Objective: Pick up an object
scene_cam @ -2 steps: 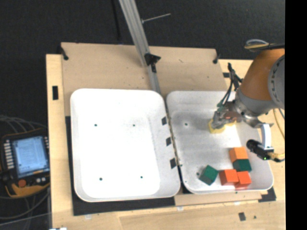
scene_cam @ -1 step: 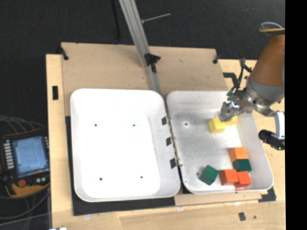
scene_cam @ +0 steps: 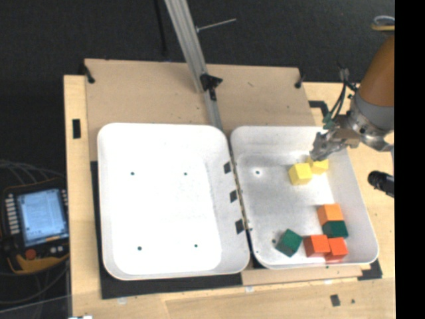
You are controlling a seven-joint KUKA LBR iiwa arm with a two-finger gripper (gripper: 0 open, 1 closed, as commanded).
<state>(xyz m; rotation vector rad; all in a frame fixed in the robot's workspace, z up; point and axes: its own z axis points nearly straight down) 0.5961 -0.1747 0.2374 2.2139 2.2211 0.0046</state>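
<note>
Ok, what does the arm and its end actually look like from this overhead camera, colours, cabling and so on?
The arm enters from the right: a broad rounded orange-brown section, then a light grey metallic wrist below it. Thin dark and greenish cables loop down its left side. The small grey gripper at the end is blocky and metallic, tapering towards the bin; its jaws are too small and blurred to describe. No markings are legible.

Count: two shallow white plastic bins (scene_cam: 166,135) (scene_cam: 265,141); two yellow blocks (scene_cam: 300,173) (scene_cam: 320,167), three orange blocks (scene_cam: 329,213) (scene_cam: 317,244) (scene_cam: 337,247), two green blocks (scene_cam: 289,242) (scene_cam: 336,229), all in the right bin.
</note>
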